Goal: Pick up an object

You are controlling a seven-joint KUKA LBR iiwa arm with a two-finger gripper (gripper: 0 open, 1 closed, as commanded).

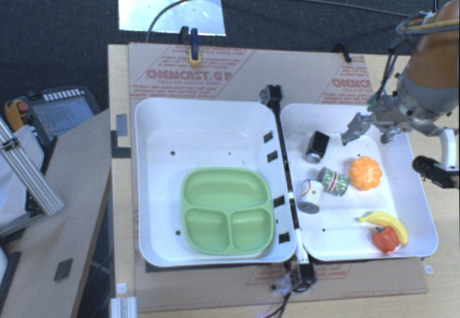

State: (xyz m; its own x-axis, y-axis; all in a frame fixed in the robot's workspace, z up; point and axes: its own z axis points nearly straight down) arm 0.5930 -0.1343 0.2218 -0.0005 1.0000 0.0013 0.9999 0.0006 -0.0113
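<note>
Crowding rt bin (pixel 410 187): orange (pixel 365 173), banana (pixel 386 222), cans (pixel 322 186).

Bench (pixel 122 165) bearing two white bins (pixel 158 165)

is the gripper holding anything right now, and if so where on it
Nothing is held. The gripper hangs open above the right bin, with nothing between its fingers; the black cylinder lies apart from it on the bin floor.

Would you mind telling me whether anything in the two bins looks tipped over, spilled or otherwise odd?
Nothing looks spilled or damaged. In the right bin the small green-patterned can and the white cup lie on their sides, touching. The green tray sits flat in the left bin.
</note>
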